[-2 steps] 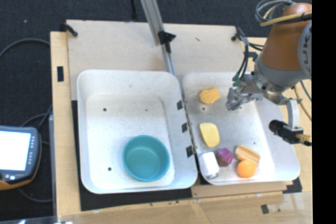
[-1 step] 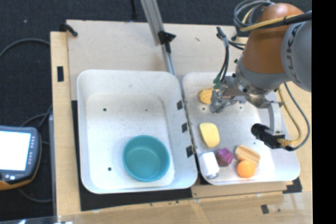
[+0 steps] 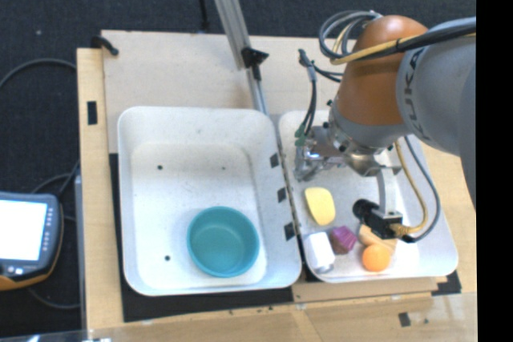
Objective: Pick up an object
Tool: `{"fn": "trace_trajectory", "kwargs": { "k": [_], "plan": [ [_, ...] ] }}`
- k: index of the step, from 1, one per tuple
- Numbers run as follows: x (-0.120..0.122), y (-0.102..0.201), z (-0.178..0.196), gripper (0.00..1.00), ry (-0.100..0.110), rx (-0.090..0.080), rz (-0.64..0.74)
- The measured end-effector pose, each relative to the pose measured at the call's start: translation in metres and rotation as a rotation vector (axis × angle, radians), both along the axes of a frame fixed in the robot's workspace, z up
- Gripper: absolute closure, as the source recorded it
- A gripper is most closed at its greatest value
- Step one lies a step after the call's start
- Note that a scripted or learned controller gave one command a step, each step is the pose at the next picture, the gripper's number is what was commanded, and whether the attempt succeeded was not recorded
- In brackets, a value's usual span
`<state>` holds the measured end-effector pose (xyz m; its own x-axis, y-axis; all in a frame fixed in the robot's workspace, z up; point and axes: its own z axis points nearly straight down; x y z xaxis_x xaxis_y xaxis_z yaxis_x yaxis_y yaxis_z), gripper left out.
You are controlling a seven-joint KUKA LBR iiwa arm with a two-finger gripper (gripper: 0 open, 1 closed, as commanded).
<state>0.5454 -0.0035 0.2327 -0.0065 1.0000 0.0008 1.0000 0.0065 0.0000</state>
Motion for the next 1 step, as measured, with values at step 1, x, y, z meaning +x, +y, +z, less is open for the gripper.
{"fn": "trace_trajectory", "kwargs": {
  "k": [1],
  "plan": [
    [-0.0112, 0.0515, 0.0144, 1.00, -0.003, 0.002, 0.003]
  ]
}}
